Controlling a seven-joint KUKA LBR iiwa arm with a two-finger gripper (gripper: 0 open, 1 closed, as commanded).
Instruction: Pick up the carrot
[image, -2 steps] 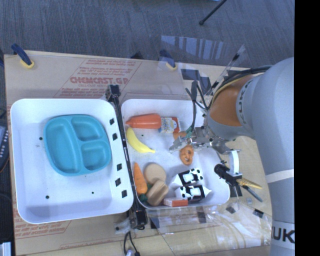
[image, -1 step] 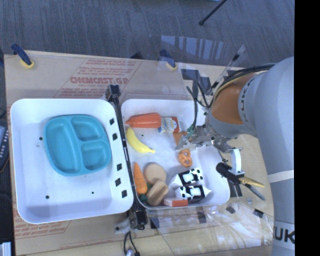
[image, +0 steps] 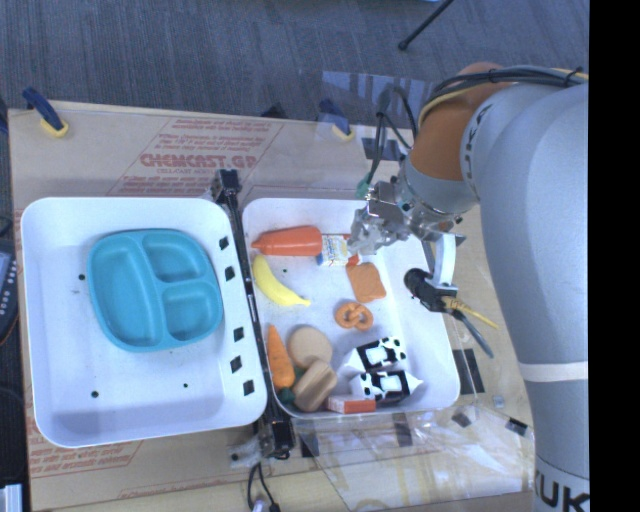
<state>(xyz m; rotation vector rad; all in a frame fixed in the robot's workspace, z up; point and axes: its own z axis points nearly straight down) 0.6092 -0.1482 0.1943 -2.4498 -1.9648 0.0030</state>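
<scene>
Over right bin's (image: 440, 350) far side, gripper (image: 366, 238) hovers, finger state impossible to tell, nothing visibly held. Carrot (image: 279, 357) lies untouched vs. bin's left wall, beside potato (image: 309, 346), well apart from gripper. Pick not yet begun.

Not much to read here tbh. The brown protective sheet (image: 190, 150) under the bins has red print on it, and the big line says "CHEMCAST GP"; there's smaller red lettering above and below that and more of the same print along the bottom left edge, but it's too tiny to make out. Down in the bottom right corner the grey arm (image: 545, 300) shows white letters "KU", cut off by the frame edge. The black-and-white patterned block (image: 383, 368) in the right bin is just a pattern, no letters.
</scene>
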